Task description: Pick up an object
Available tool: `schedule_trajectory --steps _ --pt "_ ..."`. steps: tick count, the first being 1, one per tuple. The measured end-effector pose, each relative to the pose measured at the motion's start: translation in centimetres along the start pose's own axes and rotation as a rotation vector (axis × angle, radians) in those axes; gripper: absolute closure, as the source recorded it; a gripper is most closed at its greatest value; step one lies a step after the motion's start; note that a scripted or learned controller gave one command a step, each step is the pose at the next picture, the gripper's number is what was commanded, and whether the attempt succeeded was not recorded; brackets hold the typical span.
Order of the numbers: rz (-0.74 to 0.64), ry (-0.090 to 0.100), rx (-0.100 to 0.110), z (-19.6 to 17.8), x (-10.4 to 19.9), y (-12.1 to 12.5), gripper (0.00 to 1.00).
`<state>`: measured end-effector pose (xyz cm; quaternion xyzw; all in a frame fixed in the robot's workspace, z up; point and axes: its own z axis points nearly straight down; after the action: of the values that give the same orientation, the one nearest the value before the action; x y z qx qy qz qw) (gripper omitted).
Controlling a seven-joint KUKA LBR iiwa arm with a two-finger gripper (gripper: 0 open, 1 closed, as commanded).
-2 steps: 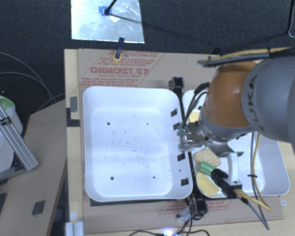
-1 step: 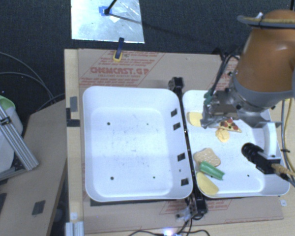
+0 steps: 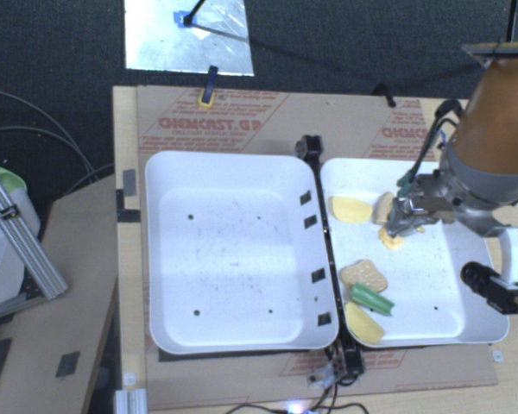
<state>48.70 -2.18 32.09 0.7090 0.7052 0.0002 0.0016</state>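
Tool (image 3: 401,225) low in right white bin (image 3: 440,317), over small yellow plastic piece (image 3: 392,241) at its 6 o'clock; grip state unclear. Piece prob. light, stiff, slick; pinch across narrow sides.

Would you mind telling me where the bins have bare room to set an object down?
The left bin is bare throughout. The right bin is free toward its near right corner; it is crowded along the divider and under the gripper.
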Motion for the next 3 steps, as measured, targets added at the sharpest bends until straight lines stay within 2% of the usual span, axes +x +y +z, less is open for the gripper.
schedule_trajectory --steps 1,2,3 --pt "-0.019 0.006 -0.007 -6.9 8.7 0.0 1.00" --pt "-0.005 0.002 -0.002 -8.1 6.1 0.0 1.00" --pt "-0.002 0.001 0.000 -5.7 1.7 0.0 1.00"
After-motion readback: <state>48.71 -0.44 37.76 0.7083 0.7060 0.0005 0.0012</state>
